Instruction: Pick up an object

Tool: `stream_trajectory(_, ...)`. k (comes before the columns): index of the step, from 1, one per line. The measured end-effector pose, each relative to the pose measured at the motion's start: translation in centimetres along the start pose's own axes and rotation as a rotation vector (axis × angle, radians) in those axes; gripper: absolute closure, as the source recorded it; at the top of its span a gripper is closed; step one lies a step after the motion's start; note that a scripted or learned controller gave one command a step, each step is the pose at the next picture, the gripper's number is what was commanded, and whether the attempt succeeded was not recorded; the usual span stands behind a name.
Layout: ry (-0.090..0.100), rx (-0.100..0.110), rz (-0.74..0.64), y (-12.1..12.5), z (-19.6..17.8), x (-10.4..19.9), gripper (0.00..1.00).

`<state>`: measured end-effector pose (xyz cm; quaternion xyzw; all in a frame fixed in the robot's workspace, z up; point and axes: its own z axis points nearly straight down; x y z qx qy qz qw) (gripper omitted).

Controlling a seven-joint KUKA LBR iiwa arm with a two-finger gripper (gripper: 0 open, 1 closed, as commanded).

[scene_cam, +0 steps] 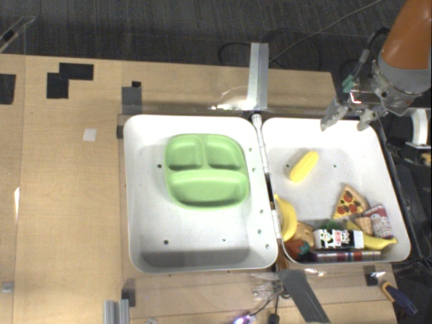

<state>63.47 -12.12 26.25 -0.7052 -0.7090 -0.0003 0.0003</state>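
My two-finger gripper (pixel 349 117) hangs wide and empty over the right white bin's (pixel 378 154) far rim; nothing picked yet, the yellow plastic corn cob (pixel 304 166) lies nearest.

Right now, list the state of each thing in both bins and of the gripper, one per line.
gripper: open, holding nothing, above the right bin's far edge.
green plate: flat in the left bin, nothing on it.
corn cob: lying alone, apart from the rest.
pizza slice: lying flat.
banana: against the bin's left wall.
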Motion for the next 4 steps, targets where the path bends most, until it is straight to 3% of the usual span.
stream_trajectory(1,0.000,-0.002,-0.152,-0.2,16.7,1.5,0.00)
stream_trajectory(2,-0.002,-0.009,-0.186,1.9,17.4,2.8,0.00)
stream_trajectory(3,0.002,-0.013,-0.186,2.0,16.3,3.0,1.00)
stream_trajectory(4,-0.001,-0.002,0.024,3.5,7.8,4.7,1.00)
